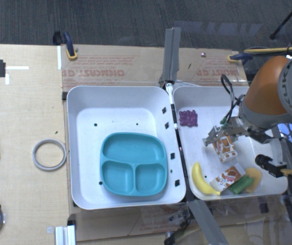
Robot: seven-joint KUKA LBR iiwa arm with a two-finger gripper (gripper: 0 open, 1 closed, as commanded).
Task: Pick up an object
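The gripper (222, 137) sits low in the right bin (207, 98), directly over a small printed carton (226, 147) that stands tilted just under it. The fingers appear to close around the carton's top, so the grasp looks made — though the carton seems not yet lifted off the bin floor. Near the carton lie a second carton (228, 177), a banana (202, 180), a green vegetable (241, 184) and purple grapes (188, 118). Raising it clear is what remains.

dark carpeted floor (110, 9) beyond a pale wooden bench (23, 116)
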